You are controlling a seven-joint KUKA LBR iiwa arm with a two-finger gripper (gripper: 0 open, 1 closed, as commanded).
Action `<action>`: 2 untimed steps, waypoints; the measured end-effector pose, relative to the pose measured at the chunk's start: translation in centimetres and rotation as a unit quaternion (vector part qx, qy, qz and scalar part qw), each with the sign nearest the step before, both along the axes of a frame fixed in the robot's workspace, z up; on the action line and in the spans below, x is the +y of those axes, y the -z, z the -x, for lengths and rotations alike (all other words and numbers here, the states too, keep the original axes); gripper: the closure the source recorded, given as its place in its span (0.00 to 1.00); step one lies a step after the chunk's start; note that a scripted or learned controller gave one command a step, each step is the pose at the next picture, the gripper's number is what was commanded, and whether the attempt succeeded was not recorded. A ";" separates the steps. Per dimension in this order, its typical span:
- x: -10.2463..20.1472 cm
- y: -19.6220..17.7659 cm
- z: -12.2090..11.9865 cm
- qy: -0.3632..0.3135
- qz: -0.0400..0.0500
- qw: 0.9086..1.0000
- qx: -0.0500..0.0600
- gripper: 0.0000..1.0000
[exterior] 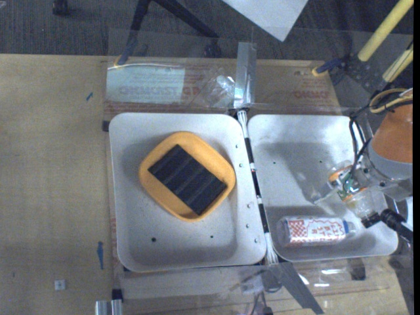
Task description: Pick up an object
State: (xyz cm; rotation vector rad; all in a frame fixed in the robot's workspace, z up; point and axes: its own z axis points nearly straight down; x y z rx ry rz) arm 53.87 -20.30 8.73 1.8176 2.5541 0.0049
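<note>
gripper [351, 192] low at right bin [295, 143] right edge, grip state unclear, red-white tube [317, 230] along front edge, just beside it

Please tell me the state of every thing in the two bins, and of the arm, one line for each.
Yellow tray with dark insert: lying flat in the left bin, turned at an angle.
Red-and-white tube: lying on its side near the front wall of the right bin.
Arm: reaching over the right bin's right side.
</note>
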 end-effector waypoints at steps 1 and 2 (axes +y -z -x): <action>-0.1 -1.0 0.0 0.001 0.001 1.000 -0.002 1.00; 3.0 -9.1 -3.7 -0.121 0.001 0.993 0.001 1.00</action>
